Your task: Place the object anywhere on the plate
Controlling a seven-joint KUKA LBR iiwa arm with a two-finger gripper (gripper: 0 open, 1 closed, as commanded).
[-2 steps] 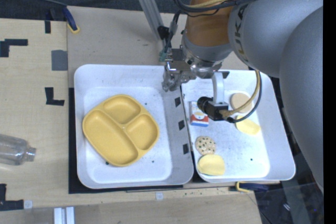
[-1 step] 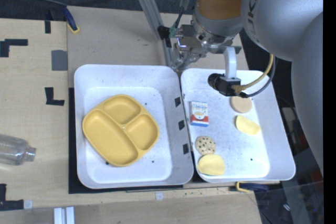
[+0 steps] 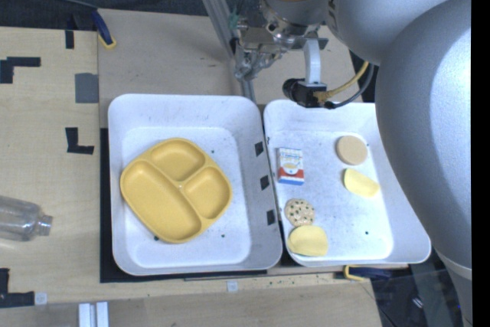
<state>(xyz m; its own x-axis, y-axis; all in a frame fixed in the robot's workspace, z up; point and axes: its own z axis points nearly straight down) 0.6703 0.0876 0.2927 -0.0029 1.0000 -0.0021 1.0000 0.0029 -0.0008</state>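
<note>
Picking comes first: you lower the gripper (image 3: 253, 65), its jaw state impossible to tell, squarely over one item, e.g. the small carton (image 3: 290, 165). Then you carry it to the yellow plate (image 3: 175, 188).

Bench (image 3: 168, 61) with two white bins (image 3: 184, 107)

You see a smooth matt yellow plastic plate (image 3: 175, 188), speckled white plastic bins (image 3: 126, 241), a clear glossy plastic bottle (image 3: 21, 218), a printed paper carton (image 3: 290, 165), a pale wood-look bench (image 3: 46, 180), the arm's (image 3: 413, 19) satin grey shell.
</note>
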